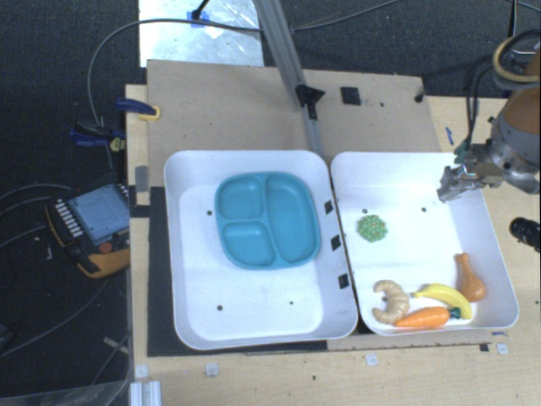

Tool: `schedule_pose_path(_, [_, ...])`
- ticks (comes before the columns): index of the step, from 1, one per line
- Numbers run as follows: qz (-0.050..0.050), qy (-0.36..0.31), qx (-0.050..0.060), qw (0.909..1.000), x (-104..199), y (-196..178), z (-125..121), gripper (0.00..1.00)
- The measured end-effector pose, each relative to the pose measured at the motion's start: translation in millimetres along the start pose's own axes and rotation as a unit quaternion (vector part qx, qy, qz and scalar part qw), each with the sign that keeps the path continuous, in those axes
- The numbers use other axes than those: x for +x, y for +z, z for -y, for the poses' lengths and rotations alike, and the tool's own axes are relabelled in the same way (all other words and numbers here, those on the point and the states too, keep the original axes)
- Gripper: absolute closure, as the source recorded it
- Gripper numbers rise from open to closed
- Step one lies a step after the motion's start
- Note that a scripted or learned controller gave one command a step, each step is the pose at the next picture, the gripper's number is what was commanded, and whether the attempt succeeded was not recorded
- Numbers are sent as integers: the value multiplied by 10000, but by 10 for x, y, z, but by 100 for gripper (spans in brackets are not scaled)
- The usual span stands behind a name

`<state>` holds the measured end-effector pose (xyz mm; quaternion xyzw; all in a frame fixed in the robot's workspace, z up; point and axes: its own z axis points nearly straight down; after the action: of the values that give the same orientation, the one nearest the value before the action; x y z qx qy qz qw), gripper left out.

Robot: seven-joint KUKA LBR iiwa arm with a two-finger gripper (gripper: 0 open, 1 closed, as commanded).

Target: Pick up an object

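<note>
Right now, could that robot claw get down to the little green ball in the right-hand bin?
Probably yes. The gripper hangs above the right bin, and the green ball lies alone on bare floor, apart from the croissant and other food in the near corner.

Even, bright overhead light — white bins (254, 328) nearly washed out, shadows soft — overall picture slightly grainy and soft.

Around the bins
A blue divided plate (269, 231) lies in the left bin (194, 311); clamps (110, 129) and a handheld controller (93, 227) lie off the surface's (228, 100) left.
</note>
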<state>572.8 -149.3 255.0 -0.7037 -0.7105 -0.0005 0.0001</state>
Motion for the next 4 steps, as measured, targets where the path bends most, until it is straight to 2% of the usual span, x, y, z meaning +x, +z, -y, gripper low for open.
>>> schedule_pose_path(2, [-4, -6, -9, 10000, 1005, -67, -114, 100])
schedule_pose_path(3, [-4, -5, 5, 10000, 1563, 9, -21, 100])
schedule_pose_path(4, [-3, -1, -6, 10000, 2014, 117, -123, 100])
